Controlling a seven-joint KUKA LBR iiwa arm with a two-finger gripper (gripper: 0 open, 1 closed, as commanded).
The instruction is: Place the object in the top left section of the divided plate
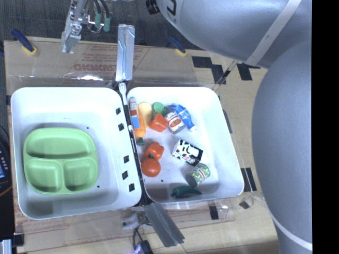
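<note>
— Where is the object for the plate?

— Which one is meant cannot be told. All the small things lie in the right bin (225,157), to the right of the green divided plate (61,160). Nearest the plate, just past the wall where the two bins meet, is an orange bottle (136,121) lying lengthwise. A yellow piece (144,112) is beside it.

— And further from the plate?

— A red-orange pepper (158,123) with a green piece (158,108) above it, then a small can (175,121) and a blue packet (185,115). Lower down, two red rounded pieces (152,159) touch each other. Further right are a black-and-white carton (187,152) and a green tin (200,173). A dark green piece (185,191) lies by the bin's near wall.

— The plate itself?

— It sits flat in the left bin (32,102), toward the lower left. It has one long section across its top and two smaller ones below.

— And the claw?

— The gripper (70,40) hangs above and beyond the plate, outside the bins, over the brown bench (95,62). Whether it is open or closed, I cannot tell. The grey arm (238,20) stretches away up and to the right of the plate.
</note>
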